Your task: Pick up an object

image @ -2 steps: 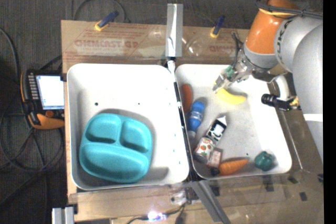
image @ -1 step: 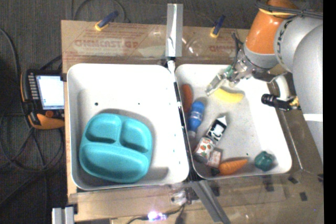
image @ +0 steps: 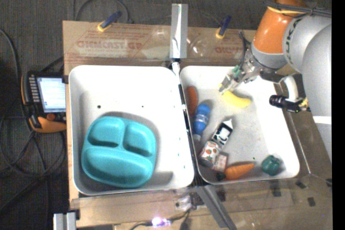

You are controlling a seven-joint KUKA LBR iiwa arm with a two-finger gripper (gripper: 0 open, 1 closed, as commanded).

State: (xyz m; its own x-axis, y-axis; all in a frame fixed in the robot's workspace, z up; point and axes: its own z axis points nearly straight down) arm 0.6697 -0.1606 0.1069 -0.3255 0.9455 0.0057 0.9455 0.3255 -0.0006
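My gripper (image: 230, 82) hangs over the back of the right bin (image: 268, 116), just above and to the left of a yellow banana (image: 237, 99). Nothing shows held in it. Further objects lie in this bin. A blue bottle (image: 201, 117) and a red-orange sausage shape (image: 191, 98) rest along the left wall. A black-and-white carton (image: 222, 132) is in the middle. At the front lie a small patterned box (image: 209, 153), an orange carrot (image: 240, 170) and a green pepper (image: 272, 165).
The left bin (image: 116, 86) holds a teal divided plate (image: 119, 151) at its front. A metal divider post (image: 178, 35) stands behind the seam between the bins. The grey arm with its orange band (image: 275, 27) comes in from the upper right. A tablet (image: 47, 95) sits left of the bench.
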